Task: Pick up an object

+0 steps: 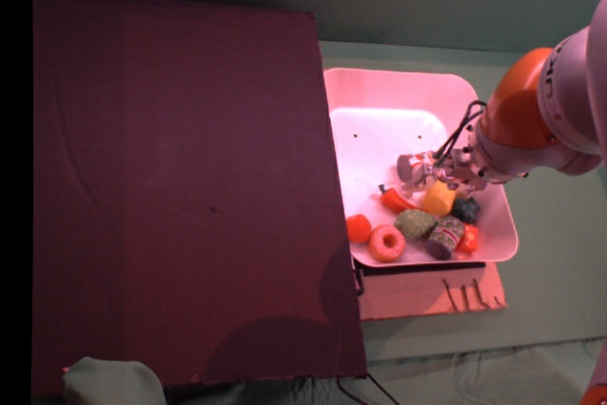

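From the overhead camera we see the arm (550, 114) reaching in from the right over the white bin (398, 100), its gripper (438, 171) low among the pile at the bin's near end. Whether the claw is spread or pressed together we cannot tell.

Just beside it lie a yellow block (438, 199), a grey lump (410, 168) and a red pepper (395, 199); a donut (386, 243) sits nearer the rim. A dark board (180, 185) covers the left.

We judge this the reach-and-grasp step. Next, the gripper should secure one piece, likely the yellow block, then lift straight up.

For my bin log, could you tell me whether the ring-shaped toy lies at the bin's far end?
No, the ring-shaped toy lies by the bin's near rim.
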You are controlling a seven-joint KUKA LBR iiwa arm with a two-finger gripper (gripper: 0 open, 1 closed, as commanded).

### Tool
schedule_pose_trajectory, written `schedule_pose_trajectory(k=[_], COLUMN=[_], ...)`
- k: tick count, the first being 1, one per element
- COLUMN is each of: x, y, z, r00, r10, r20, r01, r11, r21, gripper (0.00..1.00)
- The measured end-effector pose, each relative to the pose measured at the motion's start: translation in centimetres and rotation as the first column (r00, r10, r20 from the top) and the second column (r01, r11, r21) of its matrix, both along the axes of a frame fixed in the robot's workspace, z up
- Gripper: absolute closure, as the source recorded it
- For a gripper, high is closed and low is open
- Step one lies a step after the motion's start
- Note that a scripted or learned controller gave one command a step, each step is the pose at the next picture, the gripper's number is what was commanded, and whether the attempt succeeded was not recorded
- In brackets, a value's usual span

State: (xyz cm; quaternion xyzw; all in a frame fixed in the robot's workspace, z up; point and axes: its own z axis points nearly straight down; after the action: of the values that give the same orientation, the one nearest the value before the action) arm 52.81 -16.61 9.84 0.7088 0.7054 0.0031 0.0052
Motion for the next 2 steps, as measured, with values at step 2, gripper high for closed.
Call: schedule_pose_trajectory(k=[2], x=[1.2], y=[-0.4], z=[7.8], r00=[1.000], r10=[0.003], r20=[-0.001], r01=[-0.003], r11=[1.000], r21=[-0.002], gripper=[1.00])
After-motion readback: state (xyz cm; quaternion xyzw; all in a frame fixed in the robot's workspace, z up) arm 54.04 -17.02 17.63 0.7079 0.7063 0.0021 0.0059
